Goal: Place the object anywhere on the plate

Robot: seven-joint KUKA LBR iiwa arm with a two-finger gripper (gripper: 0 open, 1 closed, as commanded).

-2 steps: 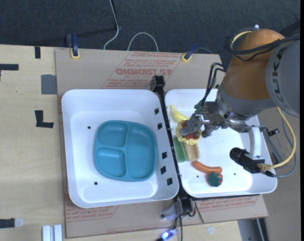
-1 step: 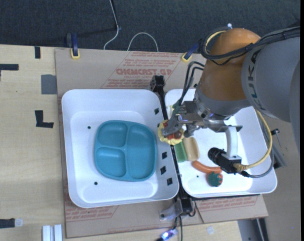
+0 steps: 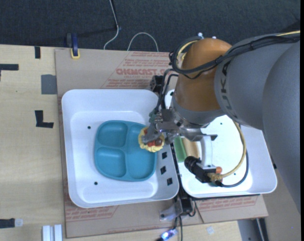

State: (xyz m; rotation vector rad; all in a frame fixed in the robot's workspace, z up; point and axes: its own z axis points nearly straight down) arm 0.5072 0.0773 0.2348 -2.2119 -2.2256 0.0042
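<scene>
A teal plate (image 3: 119,152) with three compartments lies in the left white bin (image 3: 79,114). My gripper (image 3: 154,134) hangs over the plate's right edge, reaching in from the right. A small yellow and red object (image 3: 150,142) sits between its fingers, just above the plate's right rim. The grey arm and its orange band (image 3: 202,69) cover much of the right bin.
The right white bin (image 3: 252,182) holds a green object (image 3: 180,149), partly hidden under the arm. A black cable connector (image 3: 199,170) with a yellow hose hangs off the wrist over that bin. Cardboard (image 3: 91,69) lies under both bins.
</scene>
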